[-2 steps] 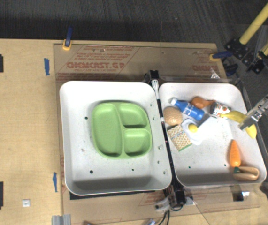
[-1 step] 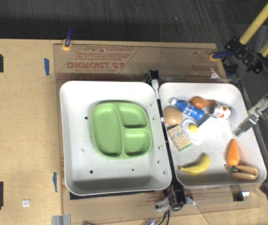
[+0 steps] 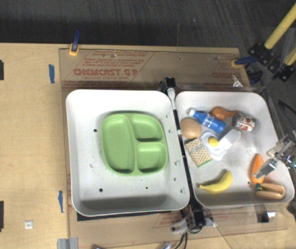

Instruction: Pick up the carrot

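- A brown cardboard sheet (image 3: 111, 66) at upper centre carries red print that appears to read "CHEMCAST GP"; the smaller lines around it are too faint to make out.
- The left white bin (image 3: 80, 154), smooth plastic with rounded corners, holds a matte green divided plate (image 3: 135, 142) with three compartments.
- The right white bin (image 3: 251, 100) holds a jumble: a tan, rounded potato-like item (image 3: 190, 128), a blue-and-white bottle (image 3: 207, 120) lying on its side, a small patterned packet (image 3: 198, 152) and a can with a red-and-white label (image 3: 243, 122), none with legible writing.
- A curved yellow banana (image 3: 216, 182) lies at the bin's lower centre.
- The carrot (image 3: 256, 167), orange and tapered, sits at the bin's lower right, just above a glossy hot dog (image 3: 270, 191).
- The gripper (image 3: 272, 162), metallic, reaches in from the right edge of the frame just beside the carrot; whether its jaws are apart or together cannot be told.
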Action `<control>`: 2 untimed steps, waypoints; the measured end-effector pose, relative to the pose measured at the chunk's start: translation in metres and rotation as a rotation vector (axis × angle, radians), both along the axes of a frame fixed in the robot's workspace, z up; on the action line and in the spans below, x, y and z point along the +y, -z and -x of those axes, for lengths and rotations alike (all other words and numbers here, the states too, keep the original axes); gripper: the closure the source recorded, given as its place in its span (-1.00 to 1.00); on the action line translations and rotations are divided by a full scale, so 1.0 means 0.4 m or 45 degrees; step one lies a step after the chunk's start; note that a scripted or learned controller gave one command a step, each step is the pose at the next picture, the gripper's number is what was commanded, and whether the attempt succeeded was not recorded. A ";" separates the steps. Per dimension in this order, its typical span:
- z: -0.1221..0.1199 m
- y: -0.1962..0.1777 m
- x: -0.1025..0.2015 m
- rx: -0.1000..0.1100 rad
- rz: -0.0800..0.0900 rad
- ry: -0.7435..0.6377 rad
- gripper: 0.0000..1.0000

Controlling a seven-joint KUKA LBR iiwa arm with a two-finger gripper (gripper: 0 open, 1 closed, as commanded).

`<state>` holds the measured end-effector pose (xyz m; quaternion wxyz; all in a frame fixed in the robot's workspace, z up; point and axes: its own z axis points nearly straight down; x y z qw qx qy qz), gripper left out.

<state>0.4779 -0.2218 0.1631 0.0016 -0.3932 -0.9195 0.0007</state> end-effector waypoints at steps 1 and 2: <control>-0.011 0.164 -0.003 -0.016 0.003 -0.311 -1.00; -0.012 0.185 -0.011 -0.015 0.009 -0.831 -1.00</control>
